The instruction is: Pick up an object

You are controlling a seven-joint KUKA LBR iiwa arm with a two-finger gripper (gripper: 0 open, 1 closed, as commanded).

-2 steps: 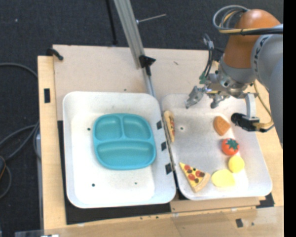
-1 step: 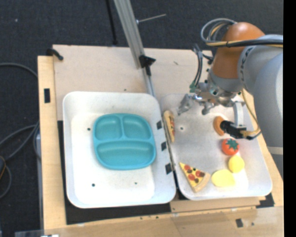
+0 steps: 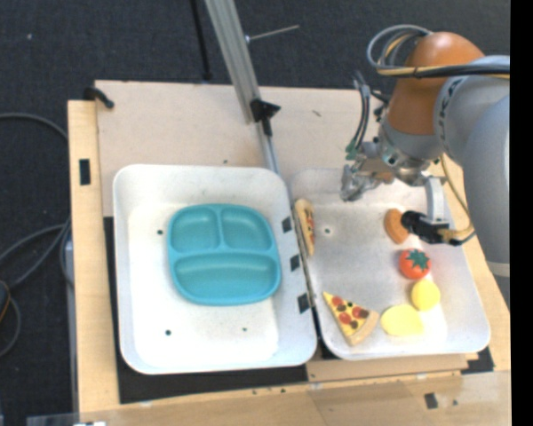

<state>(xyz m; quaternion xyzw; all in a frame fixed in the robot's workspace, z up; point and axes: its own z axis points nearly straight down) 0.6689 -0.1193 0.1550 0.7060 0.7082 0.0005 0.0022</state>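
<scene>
Over the far left corner of the right bin [image 3: 480, 340], my hand [image 3: 353, 187] hangs with nothing seen in it, its opening indiscernible; the nearest object, an orange-brown toy [image 3: 394, 226], lies just right and nearer the camera.

A teal divided plate [image 3: 223, 254] lies in the left white bin [image 3: 133, 327]; a slanted metal pole [image 3: 234, 47] and dark cables [image 3: 18, 131] sit beyond the wooden bench [image 3: 160, 122]
</scene>
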